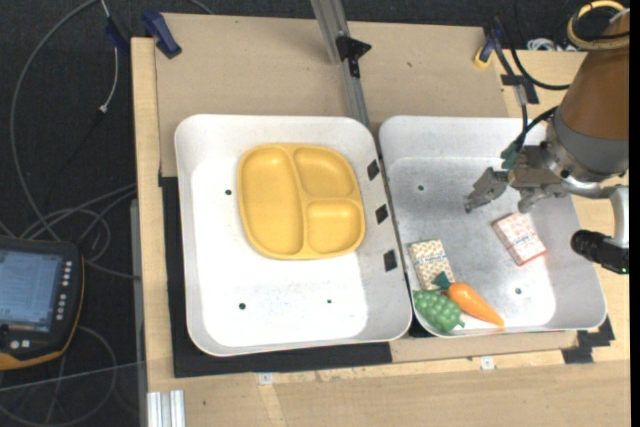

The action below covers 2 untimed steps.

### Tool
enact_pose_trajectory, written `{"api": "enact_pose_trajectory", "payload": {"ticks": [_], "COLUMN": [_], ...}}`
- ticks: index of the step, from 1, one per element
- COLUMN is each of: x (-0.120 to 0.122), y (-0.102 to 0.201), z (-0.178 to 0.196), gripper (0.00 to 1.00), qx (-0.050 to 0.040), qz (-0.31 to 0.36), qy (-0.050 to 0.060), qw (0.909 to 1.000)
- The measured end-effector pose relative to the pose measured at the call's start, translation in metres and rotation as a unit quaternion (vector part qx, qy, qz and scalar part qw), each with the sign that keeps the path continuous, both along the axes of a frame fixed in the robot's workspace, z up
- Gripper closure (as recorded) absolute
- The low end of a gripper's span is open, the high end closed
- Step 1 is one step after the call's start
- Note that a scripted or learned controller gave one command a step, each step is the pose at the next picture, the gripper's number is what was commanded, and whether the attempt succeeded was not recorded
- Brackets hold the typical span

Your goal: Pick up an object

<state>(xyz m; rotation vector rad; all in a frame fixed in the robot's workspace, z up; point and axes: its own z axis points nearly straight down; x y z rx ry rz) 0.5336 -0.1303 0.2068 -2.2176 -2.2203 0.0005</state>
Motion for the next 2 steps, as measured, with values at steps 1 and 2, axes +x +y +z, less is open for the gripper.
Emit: {"api": "enact_pose_trajectory", "payload": {"ticks": [1,2], "x": [0.0,-0.001], "y": [0.0,0.005], "z": [0.0,-0.043], "gripper": [0.0,0.0], "qx": [-0.0001,0.0005], "qz": [0.0,0.0], "qy": [0.0,0.002], "qw": [1.0,1.0]}}
